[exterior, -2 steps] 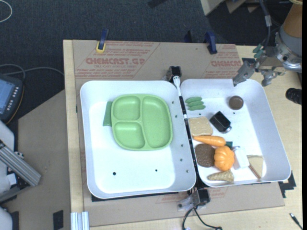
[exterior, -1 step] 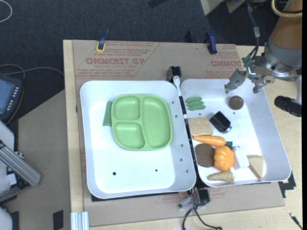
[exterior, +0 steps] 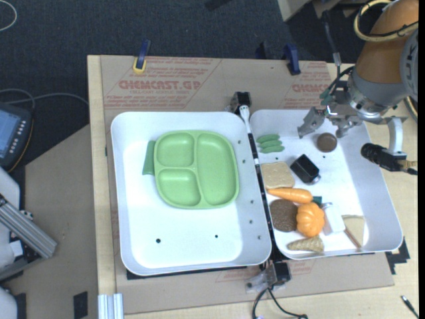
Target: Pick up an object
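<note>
We hover our gripper (exterior: 327, 123), spread and holding nothing, just above the brown puck (exterior: 326, 141); nothing lifted yet.

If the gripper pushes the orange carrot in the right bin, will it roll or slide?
The carrot looks long, tapered and smooth, so it would probably roll in an arc. It lies against the bread slice and near the small pumpkin, which may block it. It seems rigid.

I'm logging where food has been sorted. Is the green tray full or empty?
Empty. All three compartments of the green tray show bare green plastic; the food lies in the right bin.
</note>
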Action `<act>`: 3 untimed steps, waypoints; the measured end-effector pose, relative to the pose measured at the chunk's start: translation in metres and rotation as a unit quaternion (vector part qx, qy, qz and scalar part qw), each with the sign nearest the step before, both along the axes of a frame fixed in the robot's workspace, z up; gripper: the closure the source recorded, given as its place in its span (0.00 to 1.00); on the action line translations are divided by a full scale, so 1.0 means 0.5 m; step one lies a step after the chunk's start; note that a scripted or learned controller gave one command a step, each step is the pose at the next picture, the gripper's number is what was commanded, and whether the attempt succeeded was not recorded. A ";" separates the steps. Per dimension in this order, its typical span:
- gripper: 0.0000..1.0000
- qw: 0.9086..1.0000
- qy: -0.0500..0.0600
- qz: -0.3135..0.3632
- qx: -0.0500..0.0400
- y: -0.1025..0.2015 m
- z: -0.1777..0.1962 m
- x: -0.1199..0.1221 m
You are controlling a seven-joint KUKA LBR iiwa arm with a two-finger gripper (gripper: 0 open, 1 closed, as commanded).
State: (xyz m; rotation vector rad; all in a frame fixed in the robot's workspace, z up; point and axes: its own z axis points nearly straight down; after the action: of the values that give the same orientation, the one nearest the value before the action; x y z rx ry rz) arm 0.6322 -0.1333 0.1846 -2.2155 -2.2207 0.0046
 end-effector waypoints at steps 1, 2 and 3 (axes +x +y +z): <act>0.00 1.000 0.000 0.000 0.000 0.008 -0.126 0.001; 0.00 1.000 0.000 -0.001 0.000 0.011 -0.205 -0.001; 1.00 1.000 -0.003 -0.001 -0.001 0.010 -0.177 0.003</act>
State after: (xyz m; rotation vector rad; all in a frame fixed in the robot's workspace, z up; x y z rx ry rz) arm 0.6337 -0.1285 0.0959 -2.2225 -2.2221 -0.0014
